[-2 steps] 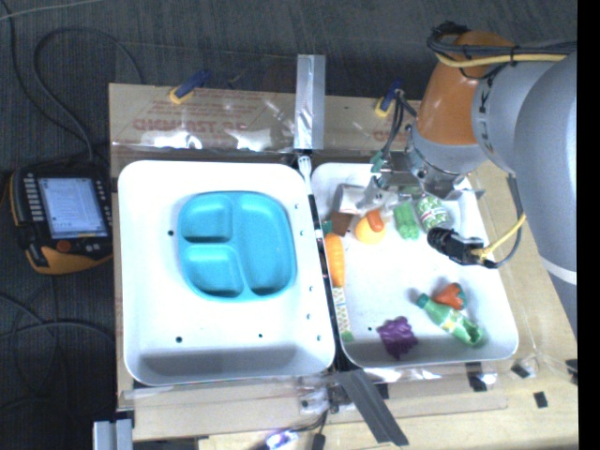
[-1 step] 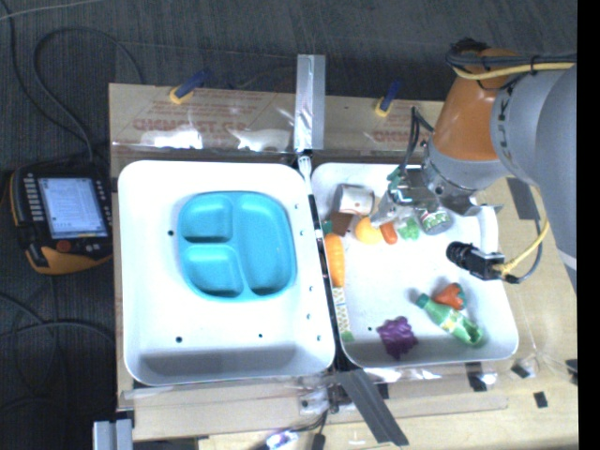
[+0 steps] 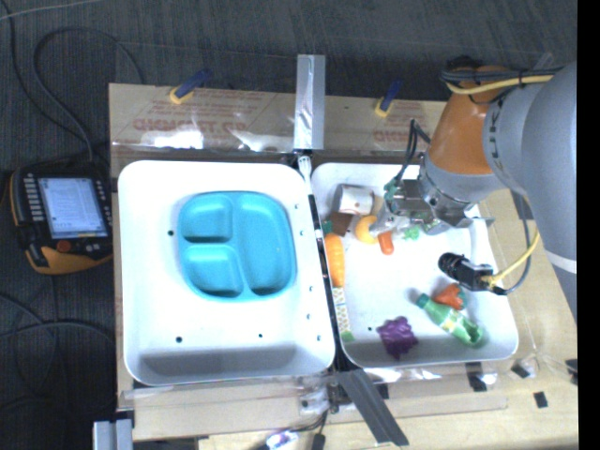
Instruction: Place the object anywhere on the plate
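Grey arm (image 3: 525, 129) bends over right bin (image 3: 497, 340).

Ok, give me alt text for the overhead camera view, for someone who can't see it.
A grey robot arm reaches into the right white bin of toy food: a carrot, purple grapes and a green bottle. The left white bin holds a blue divided plate.
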